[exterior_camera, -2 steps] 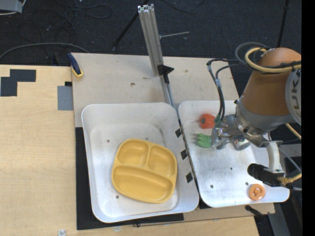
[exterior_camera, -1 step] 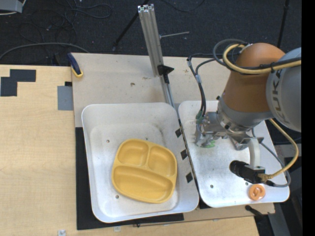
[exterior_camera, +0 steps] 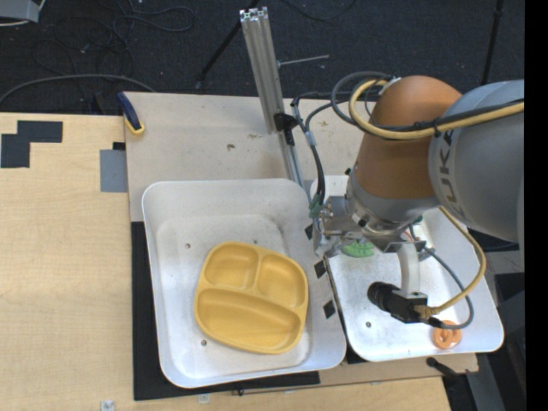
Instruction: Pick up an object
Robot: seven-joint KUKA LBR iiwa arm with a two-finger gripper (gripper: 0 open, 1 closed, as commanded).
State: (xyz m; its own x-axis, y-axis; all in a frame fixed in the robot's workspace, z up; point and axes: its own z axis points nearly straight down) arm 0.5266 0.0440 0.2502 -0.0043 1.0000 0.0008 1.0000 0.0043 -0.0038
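The gripper hangs over the right bin's far-left corner, directly above a green object; its grip state cannot be told.

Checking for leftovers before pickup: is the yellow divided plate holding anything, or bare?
Bare: the yellow divided plastic plate lies flat, right side up, in the left white bin, its three compartments showing plain yellow.

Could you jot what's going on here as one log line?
arm: over right bin | yellow divided plate: left bin | orange item: right bin corner
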